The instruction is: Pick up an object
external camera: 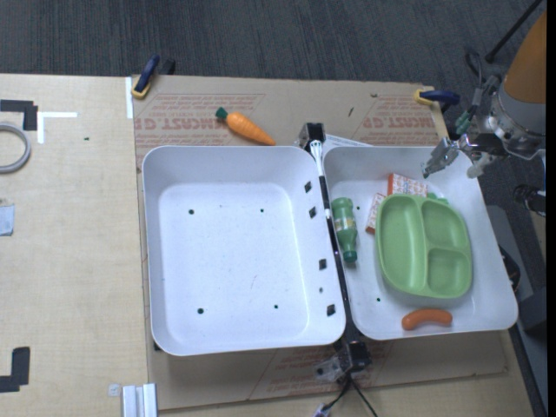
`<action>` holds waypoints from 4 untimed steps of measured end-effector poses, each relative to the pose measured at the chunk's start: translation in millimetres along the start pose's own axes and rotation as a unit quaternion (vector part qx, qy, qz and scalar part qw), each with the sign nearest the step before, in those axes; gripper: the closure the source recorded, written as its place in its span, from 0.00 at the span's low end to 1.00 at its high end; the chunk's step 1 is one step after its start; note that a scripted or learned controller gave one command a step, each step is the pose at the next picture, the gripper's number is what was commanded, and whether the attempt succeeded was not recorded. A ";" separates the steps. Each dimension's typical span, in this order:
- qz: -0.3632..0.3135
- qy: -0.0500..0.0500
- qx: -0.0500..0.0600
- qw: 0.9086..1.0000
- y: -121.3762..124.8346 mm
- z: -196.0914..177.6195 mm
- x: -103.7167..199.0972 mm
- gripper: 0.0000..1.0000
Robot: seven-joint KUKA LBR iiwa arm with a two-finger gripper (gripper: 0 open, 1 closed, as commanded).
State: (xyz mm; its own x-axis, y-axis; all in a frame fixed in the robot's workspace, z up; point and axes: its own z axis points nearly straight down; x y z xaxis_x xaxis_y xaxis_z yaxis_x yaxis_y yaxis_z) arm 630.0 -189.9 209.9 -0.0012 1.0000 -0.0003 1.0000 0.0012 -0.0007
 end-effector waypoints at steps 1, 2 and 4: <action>-0.080 0.000 -0.001 0.997 -39.5 107.4 -7.3 0.00; 0.051 -0.002 -0.001 0.999 -6.9 112.8 37.7 0.00; 0.049 -0.002 -0.002 0.999 -6.2 101.8 37.6 0.00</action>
State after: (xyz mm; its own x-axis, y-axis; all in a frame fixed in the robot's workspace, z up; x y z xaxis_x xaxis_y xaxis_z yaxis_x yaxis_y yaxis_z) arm 623.7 -152.3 108.1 0.0976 0.9952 -0.0043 0.9952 -0.0976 0.0033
